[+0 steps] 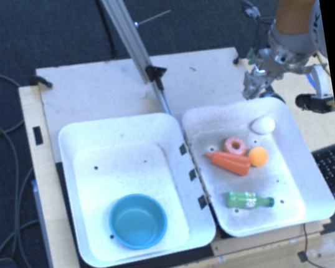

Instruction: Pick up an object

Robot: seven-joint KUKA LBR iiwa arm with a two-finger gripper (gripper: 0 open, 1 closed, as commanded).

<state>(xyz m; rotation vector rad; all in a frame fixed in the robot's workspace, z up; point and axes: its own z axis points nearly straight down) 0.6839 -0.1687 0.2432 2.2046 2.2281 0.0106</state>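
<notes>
Pre-grasp: grey two-finger gripper above right white bin far rim, nothing held; finger state unclear. Next: descend onto white egg-shaped obj, nearest.

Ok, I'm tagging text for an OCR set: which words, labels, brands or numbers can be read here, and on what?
None can be read.
Green bottle: its label band is too blurred to read.
Keyboard: its key legends are too small.
Blue bowl, carrot and both white bins: no markings seen.
</notes>
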